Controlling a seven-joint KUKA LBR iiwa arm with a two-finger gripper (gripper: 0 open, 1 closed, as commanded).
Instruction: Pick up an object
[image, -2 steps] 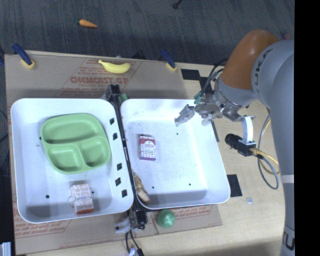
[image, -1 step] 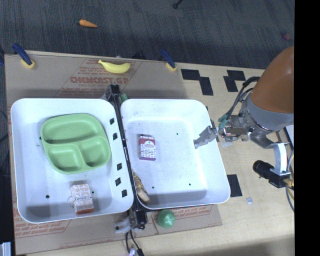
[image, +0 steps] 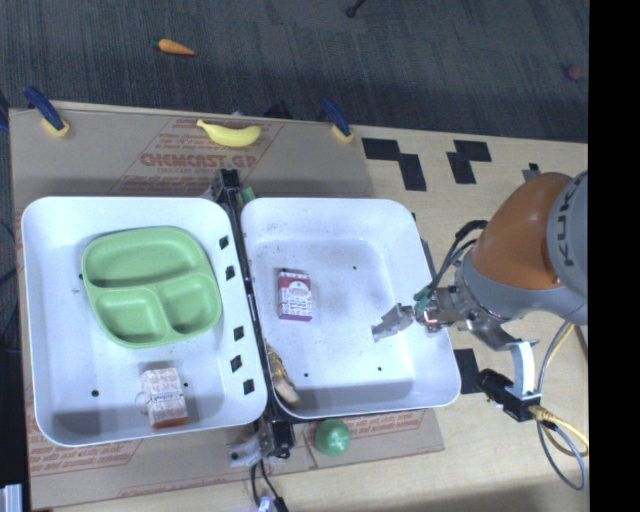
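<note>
A small red box lies flat in the left half of the right bin. The left bin holds a green divided tray and a clear-wrapped packet near its front. My gripper hangs over the right side of the right bin, reaching in from the arm with the orange band. It sits about a hand's width to the right of the red box, with nothing seen between its fingers.
A yellow banana lies on the cardboard behind the bins. A green ball sits in front of the right bin. A tan object rests at the right bin's front left corner. Cables trail at the lower right.
</note>
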